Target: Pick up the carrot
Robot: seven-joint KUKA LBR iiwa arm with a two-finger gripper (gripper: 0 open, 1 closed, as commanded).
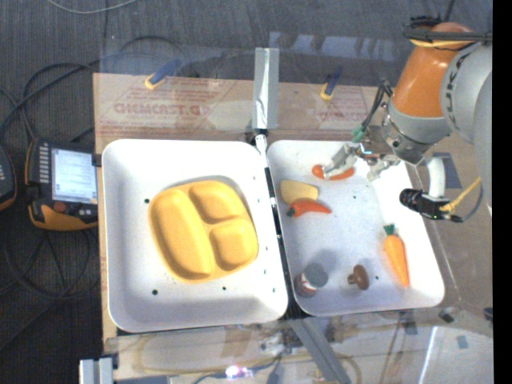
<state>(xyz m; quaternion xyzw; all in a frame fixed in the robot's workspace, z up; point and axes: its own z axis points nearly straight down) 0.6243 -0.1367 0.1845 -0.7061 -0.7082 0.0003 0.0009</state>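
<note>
- dark grey carpet floor (200, 22) is seen around the bench, crossed by loose cables (72, 2)
- a brown board (184, 106) with faded red print is laid under the bins
- a handheld pendant (64, 184) with a lit screen is placed at the left

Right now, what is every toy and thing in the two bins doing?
Carrot: lying flat near the right bin's right wall, untouched.
Gripper: above the right bin's far end, beside a small red toy.
Red pepper: lying flat.
Yellow wedge: lying flat, next to the pepper.
Brown mushroom: tipped on its side.
Yellow tray: sitting in the left bin, nothing in its sections.
</note>
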